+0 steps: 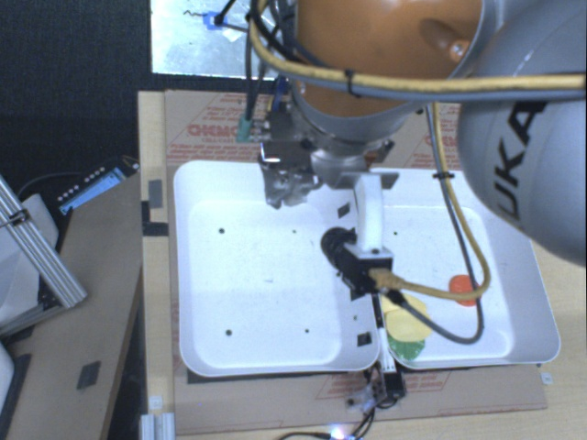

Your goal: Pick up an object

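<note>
Looming closest to the lens, the arm's big orange dome and grey shell (394,26) crowd the top centre and upper right of the frame, with a yellow cable looped across them. Below that bulk hangs the metal two-finger hand (286,191), poised above the upper edge of the left white plastic bin (266,337) near the frame's centre; whether it is open or closed I cannot tell from this angle, and nothing can be seen in its grip. Just to its right a white bar and a black fitting (353,264) run down along the divide between the bins. Objects worth picking appear to sit in the right white plastic bin (527,337), toward the lower centre-right: a yellow and green rounded soft-looking object (405,330) close beside the dividing wall, and a small orange round object (461,288) a little up and right of it, with the yellow cable draped over or near both. In my judgement, doing this step well means first moving the hand across the divide to the right bin, then centring it over one item before descending. The orange piece stands freer of the wall, so it may give the cleaner approach; the yellow and green one lies so near the rim that one side of the hand could strike plastic first. Watch the cable too, which could snag or nudge either target.
</note>
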Motion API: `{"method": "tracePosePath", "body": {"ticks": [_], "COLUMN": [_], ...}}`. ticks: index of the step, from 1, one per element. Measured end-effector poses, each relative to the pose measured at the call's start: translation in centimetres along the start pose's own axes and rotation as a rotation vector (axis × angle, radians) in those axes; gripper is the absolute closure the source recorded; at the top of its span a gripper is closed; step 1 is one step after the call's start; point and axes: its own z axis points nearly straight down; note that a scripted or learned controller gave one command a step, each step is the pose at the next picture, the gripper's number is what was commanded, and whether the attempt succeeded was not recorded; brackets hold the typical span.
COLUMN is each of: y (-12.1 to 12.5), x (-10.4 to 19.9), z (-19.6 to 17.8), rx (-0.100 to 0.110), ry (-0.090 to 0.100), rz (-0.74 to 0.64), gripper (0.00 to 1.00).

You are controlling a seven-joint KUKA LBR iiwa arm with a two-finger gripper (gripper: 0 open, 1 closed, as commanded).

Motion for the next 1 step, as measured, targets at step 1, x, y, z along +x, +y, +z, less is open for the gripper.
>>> {"method": "tracePosePath", "body": {"ticks": [1], "y": [0.0], "x": [0.06], "z": [-0.01], "rx": [0.0], "ry": [0.0], "rz": [-0.001], "gripper": [1.0]}}
